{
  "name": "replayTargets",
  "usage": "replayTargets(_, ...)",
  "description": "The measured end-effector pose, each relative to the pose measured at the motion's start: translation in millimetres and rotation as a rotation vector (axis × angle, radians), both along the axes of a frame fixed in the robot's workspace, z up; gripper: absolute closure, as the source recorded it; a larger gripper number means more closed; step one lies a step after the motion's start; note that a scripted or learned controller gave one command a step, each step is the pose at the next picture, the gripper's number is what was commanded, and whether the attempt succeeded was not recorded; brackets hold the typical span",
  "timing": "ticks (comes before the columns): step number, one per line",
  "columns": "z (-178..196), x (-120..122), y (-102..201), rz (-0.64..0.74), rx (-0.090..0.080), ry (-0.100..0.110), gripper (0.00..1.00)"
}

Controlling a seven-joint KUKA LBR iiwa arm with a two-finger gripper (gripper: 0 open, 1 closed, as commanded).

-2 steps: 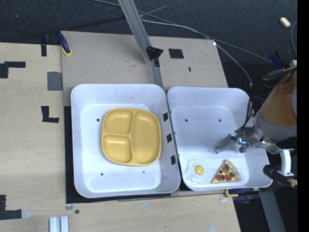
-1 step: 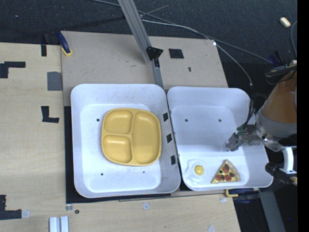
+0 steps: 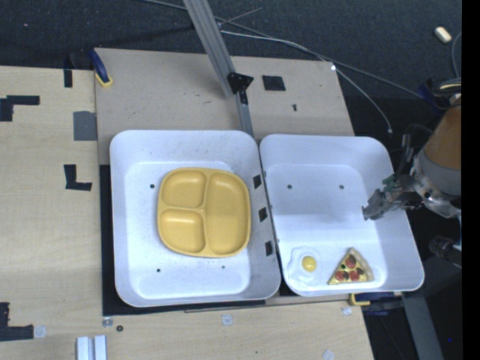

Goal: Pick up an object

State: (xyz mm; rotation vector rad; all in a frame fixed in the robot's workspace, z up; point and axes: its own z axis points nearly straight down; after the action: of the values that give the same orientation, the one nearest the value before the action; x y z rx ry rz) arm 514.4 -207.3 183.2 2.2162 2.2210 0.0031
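Maybe plastic: round-cornered yellow tray [image 3: 203, 212], triangular pizza slice [image 3: 351, 268]

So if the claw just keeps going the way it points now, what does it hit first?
Probably bare floor of the right bin. The claw points left and down, over the bin's right side; the fried egg and pizza slice lie nearer the front. Depth is unclear.

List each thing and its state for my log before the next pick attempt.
Yellow divided plate: lying flat in the left bin, compartments bare.
Fried egg toy: flat on the right bin floor, near front.
Pizza slice toy: flat beside the egg, untouched.
Gripper: over the right bin's right side, holding nothing visible.
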Motion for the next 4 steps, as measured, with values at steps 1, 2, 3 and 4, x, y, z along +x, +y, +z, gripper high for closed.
replayTargets(1,52.6,-5.3,8.6,0.0,0.0,0.001,1.0)
replayTargets(2,96.2,-4.3,8.9,0.0,0.0,0.001,1.0)
replayTargets(3,80.0,19.1,54.4,0.003,0.002,0.006,1.0)
replayTargets(4,63.8,34.0,108.8,0.003,0.002,0.007,1.0)
